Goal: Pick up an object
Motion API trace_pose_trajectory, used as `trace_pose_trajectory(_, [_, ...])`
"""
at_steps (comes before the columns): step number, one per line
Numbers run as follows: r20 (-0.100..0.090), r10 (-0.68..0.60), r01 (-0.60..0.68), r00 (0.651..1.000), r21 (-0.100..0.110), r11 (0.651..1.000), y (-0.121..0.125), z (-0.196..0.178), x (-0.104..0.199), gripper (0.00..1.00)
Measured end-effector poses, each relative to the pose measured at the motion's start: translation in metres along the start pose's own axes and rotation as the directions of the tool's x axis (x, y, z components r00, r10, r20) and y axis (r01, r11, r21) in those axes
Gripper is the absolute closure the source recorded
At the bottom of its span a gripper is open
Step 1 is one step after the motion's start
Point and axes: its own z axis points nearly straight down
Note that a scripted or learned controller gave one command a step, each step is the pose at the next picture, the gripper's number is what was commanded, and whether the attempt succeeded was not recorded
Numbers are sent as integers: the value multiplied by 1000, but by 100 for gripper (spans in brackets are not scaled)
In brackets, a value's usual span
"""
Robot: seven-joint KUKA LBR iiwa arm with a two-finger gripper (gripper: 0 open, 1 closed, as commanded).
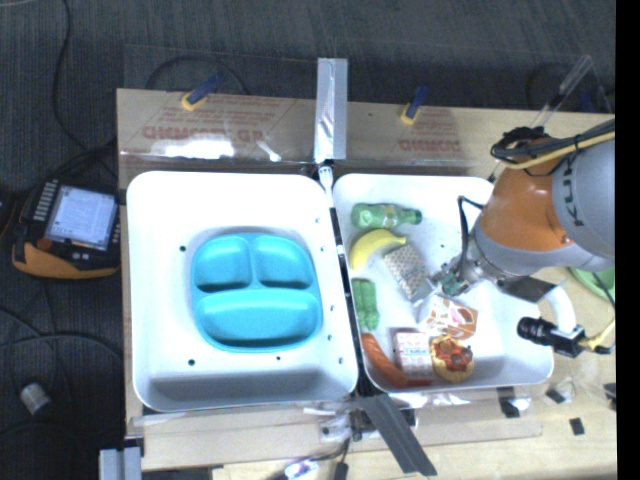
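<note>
The right bin holds a green bottle, a yellow banana, a grey mesh-patterned packet, a green vegetable, an orange carrot, a red-and-white snack pack and a strawberry-printed packet. My gripper reaches down from the orange wrist band, its tip between the grey packet and the strawberry packet. No object is visibly lifted.
The left bin contains a blue three-compartment tray. A vertical divider separates the bins. Clear plastic shields and clips stand along the back edge. A handheld device lies on the floor at left.
</note>
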Motion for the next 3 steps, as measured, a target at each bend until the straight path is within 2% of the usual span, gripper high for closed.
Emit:
trace_pose_trajectory(1, [-2,100,-100,995,16,995,16,-156,-66,100])
trace_pose_trajectory(2, [-2,100,-100,995,17,995,16,-156,-66,0])
trace_pose_trajectory(3, [-8,-25,25,1000,15,1000,51,-65,-10,0])
